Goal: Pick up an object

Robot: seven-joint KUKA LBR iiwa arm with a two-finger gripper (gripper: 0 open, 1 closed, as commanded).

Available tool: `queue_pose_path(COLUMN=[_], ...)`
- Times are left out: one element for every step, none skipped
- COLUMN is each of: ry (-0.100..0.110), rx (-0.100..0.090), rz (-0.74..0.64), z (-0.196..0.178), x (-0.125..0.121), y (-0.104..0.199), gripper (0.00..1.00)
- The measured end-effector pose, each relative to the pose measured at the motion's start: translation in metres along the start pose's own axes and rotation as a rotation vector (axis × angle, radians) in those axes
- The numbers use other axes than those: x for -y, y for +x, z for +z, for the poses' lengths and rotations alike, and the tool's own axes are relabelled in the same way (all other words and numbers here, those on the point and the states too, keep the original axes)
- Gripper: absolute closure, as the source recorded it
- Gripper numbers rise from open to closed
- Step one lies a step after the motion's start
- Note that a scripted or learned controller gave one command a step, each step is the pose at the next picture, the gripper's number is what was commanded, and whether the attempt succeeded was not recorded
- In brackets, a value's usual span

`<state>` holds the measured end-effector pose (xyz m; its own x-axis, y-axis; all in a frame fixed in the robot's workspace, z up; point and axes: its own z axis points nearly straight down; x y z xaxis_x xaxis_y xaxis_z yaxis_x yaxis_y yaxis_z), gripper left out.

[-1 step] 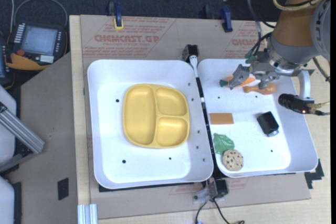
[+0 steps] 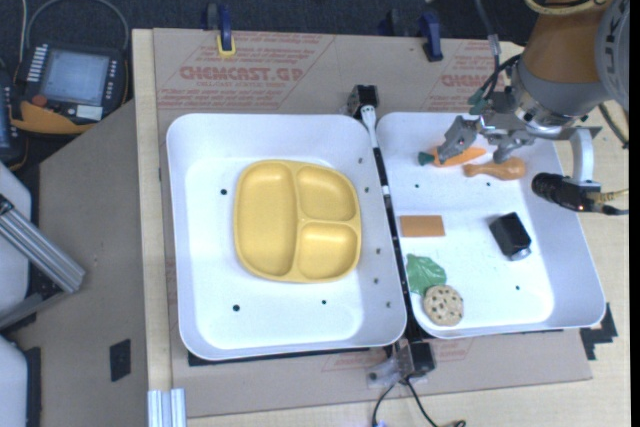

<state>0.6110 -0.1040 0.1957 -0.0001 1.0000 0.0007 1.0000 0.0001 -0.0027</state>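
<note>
My gripper [image 2: 482, 143] hangs over the far part of the right bin [image 2: 560, 305], fingers spread apart. Between and just under the fingers lies an orange carrot [image 2: 458, 156] with a green end, and a tan drumstick-shaped piece [image 2: 494, 170] lies just in front of it. Neither looks lifted off the bin floor. Further forward in the same bin lie a brown rectangular slab [image 2: 421, 226], a black block [image 2: 511, 235], a green leafy piece [image 2: 425, 270] and a round cookie [image 2: 442, 305].
The left bin [image 2: 200, 245] holds a yellow divided plate [image 2: 297, 219]. A black bar [image 2: 380, 177] runs between the two bins. Blue clamps [image 2: 225, 27] sit on the board's far edge. A pendant screen [image 2: 72, 80] lies off the bench at left.
</note>
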Motion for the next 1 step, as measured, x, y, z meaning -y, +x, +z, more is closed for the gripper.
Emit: queue_pose_path(ry=[0.005], rx=[-0.001], rz=[0.0], z=[0.0432], x=[0.0027], y=[0.0034], gripper=[0.0])
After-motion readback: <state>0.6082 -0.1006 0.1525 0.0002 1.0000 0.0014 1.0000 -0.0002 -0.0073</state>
